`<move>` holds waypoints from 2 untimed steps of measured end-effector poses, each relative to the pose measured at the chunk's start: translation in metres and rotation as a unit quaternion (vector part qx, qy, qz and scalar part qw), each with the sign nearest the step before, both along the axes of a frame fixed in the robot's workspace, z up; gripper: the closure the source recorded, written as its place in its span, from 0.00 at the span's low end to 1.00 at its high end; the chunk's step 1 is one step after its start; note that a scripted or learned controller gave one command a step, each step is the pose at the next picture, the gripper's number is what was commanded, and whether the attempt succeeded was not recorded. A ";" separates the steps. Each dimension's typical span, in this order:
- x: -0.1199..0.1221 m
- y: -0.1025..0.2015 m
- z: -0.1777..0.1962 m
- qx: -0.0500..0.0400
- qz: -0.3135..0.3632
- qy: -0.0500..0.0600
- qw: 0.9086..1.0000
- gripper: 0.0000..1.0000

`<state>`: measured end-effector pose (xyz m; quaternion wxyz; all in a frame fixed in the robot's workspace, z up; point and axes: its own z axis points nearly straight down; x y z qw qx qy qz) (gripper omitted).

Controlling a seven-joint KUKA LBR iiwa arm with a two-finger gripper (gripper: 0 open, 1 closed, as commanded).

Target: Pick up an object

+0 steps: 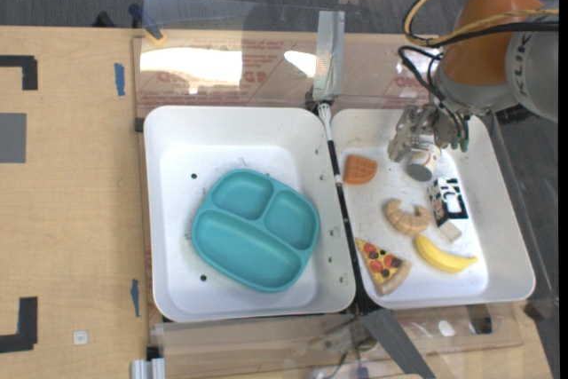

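Observation:
The right bin (506,235) holds several toy foods: an orange piece (359,169) at its upper left, a tan croissant (405,217) in the middle, a yellow banana (442,253) lower right, and a pizza slice (383,264) at the bottom left. A black-and-white block (447,197) and a small beige cube (451,232) lie near the banana. My gripper (419,157) hangs over the bin's upper middle, above and to the right of the orange piece, with nothing visibly held.
A teal divided plate (256,229) lies in the left bin (169,191). A clear plastic wall (231,49) stands behind both bins. The arm's orange band (484,22) and cables sit over the right bin's far corner.

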<state>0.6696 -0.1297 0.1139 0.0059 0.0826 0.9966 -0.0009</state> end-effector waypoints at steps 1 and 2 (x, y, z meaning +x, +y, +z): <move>-0.018 -0.009 0.078 0.002 -0.171 -0.002 0.985 1.00; -0.084 -0.071 0.161 -0.001 -0.120 -0.003 0.993 1.00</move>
